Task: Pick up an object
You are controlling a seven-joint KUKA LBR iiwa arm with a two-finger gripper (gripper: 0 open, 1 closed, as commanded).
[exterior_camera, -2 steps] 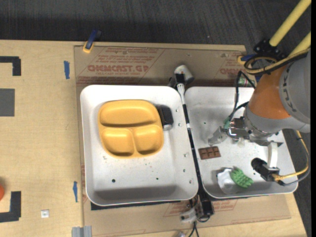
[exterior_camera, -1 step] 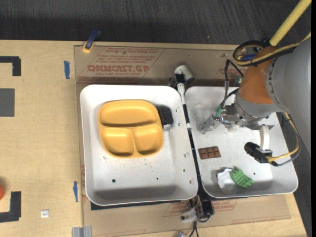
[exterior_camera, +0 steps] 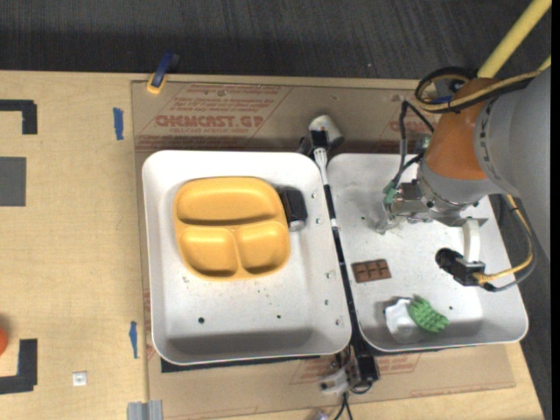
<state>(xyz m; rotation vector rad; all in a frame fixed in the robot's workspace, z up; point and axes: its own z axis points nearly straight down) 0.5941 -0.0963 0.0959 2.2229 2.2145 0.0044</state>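
My gripper [exterior_camera: 386, 220] hangs low over the upper left part of the right bin [exterior_camera: 507, 318], above bare bin floor. A small brown ridged block [exterior_camera: 373, 271] lies on the floor just below it, apart from it. A green toothed piece [exterior_camera: 429, 315] rests against a white crumpled object [exterior_camera: 399, 318] near the bin's front wall. In the left bin [exterior_camera: 162, 313] lies a yellow three-part plate [exterior_camera: 232, 226], with a small black object [exterior_camera: 293, 206] touching its right edge.
The grey arm with its orange band [exterior_camera: 455, 151] covers the right bin's upper right. A black plug on a yellow cable [exterior_camera: 459, 265] hangs near the right wall. A white-tipped fitting [exterior_camera: 322, 134] sits on the divider between the bins.
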